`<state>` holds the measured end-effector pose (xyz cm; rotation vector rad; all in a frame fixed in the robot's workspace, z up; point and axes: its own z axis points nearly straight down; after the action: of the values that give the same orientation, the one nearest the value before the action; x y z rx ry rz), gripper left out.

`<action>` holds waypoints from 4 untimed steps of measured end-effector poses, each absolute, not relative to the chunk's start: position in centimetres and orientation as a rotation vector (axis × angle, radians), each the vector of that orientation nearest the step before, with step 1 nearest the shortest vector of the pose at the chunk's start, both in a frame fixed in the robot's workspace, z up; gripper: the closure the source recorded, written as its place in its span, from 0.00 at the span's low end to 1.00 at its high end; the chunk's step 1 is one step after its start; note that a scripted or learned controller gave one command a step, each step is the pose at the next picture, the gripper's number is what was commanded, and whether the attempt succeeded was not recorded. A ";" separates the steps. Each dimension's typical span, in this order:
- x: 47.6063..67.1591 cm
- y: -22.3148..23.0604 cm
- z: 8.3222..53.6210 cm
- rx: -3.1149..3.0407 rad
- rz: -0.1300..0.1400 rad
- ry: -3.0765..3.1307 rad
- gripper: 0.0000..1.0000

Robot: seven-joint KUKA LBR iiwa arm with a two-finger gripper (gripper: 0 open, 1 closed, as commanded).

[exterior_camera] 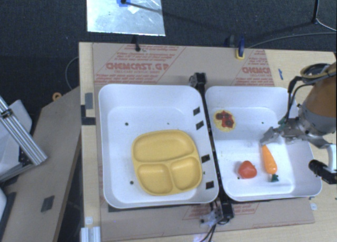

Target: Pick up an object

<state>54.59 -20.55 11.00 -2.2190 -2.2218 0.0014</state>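
Arm (320,104): one unit, rounded casing with an orange-tan band above the wrist and grey housing below. Black cable looping along the upper side. Claw (269,135): grey metal, slim fingers. Dark fitting at the lower edge.

Red lettering reading "CHEMCAST GP" is showing on the brown protective sheet (158,62) that is lying under the two white bins, above the left bin (113,99). The same red lettering is repeating on the sheet above the right bin (247,92), where the letters "CHEMC" are showing and the rest is running on too faintly to read. Smaller red print is sitting above and below each of these marks, too small to read.
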 end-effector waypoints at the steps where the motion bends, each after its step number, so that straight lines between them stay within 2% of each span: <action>1: 54.6 -20.5 8.3 -2.220 0.000 -2.222 0.00; 2: 54.8 -20.6 9.6 -2.223 -0.003 -2.225 1.00; 4: 55.3 -19.9 21.9 -2.221 -0.005 -2.233 1.00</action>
<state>55.26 -19.91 21.94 -2.2208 -2.2326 -0.0054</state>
